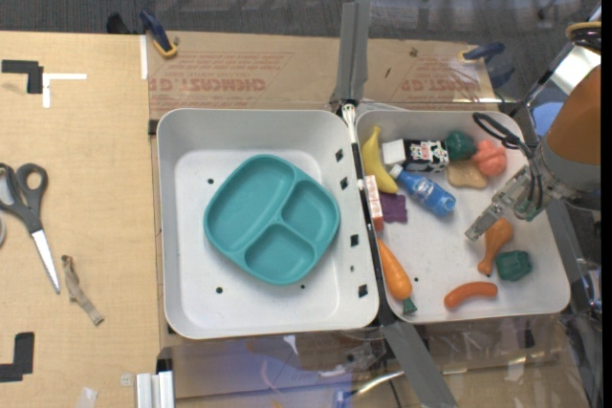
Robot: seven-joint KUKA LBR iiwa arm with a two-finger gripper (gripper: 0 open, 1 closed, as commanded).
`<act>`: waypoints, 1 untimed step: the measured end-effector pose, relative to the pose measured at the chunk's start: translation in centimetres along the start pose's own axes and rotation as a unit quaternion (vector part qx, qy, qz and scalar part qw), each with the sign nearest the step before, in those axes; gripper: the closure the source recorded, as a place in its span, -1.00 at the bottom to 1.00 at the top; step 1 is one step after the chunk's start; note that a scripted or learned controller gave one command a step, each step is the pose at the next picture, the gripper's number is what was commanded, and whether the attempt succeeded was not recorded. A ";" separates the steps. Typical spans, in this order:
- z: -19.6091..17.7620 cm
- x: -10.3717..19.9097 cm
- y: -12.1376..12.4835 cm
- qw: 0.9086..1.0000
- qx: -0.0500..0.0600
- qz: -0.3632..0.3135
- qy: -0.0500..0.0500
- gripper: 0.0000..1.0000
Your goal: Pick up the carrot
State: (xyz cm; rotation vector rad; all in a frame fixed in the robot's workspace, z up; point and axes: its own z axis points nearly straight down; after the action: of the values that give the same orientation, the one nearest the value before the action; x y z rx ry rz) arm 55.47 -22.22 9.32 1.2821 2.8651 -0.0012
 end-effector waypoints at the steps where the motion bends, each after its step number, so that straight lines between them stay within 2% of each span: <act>1: -1.0 0.0 0.2 1.000 0.000 -0.003 -0.002 1.00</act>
State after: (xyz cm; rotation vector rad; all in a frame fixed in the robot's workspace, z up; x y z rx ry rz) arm 55.64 -22.11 10.34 1.2720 2.8659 -0.0036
